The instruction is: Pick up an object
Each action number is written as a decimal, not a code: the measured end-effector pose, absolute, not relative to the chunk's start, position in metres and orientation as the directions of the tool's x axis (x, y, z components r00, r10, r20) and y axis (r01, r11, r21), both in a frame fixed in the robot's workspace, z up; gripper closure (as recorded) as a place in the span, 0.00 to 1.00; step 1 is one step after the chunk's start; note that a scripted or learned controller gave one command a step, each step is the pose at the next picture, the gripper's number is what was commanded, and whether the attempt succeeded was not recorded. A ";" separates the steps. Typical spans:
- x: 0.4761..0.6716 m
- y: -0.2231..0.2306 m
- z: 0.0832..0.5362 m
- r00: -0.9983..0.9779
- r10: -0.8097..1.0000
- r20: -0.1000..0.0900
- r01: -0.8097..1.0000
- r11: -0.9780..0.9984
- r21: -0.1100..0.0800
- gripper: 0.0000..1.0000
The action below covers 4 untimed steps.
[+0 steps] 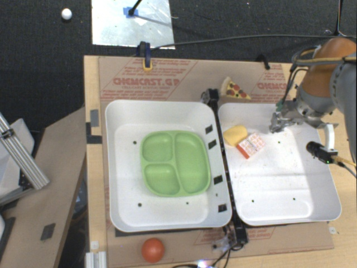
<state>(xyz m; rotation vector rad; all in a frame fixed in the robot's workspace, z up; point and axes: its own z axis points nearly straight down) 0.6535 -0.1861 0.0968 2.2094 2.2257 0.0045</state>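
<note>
Hovering gripper, grip state unreadable, right of yellow block and red-white box in right bin.

Colours on the surface
Green divided plate in white left bin; yellow block, red-and-white checked packet; orange ball.

Red printed lettering runs in slanted repeats across the brown protective sheet that lies on the worktop under both bins. Behind the left bin the word "CHEMCAST GP" reads clearly. Behind the right bin the same red print recurs, partly hidden and too broken to read whole. No other text is legible.
</note>
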 end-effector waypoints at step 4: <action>0.637 -0.137 0.259 -0.006 1.000 0.000 1.000 0.006 0.001 1.00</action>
